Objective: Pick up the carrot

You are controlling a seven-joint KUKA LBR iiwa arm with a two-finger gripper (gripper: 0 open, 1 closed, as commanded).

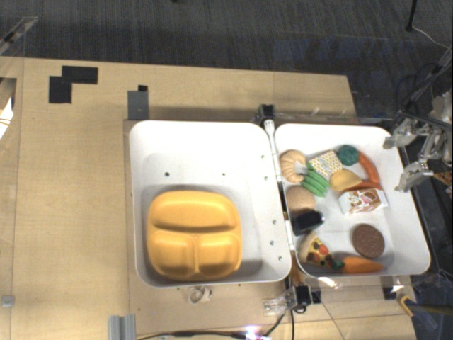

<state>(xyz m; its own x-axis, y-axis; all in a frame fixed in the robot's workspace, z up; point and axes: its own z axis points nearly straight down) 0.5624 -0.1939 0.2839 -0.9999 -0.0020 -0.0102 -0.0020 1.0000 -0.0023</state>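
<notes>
Gripper (414, 151) hangs at right bin's (417, 250) edge, carrot (361, 264) apart; state unclear.

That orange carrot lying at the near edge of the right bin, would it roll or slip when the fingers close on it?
The carrot looks like smooth moulded plastic, so probably stiff, light and somewhat slippery. Its round, tapered shape suggests it could roll or squirt sideways if pinched off-centre. It lies against the pizza slice and near the bin wall, which may limit rolling but crowd the gripper.
</notes>
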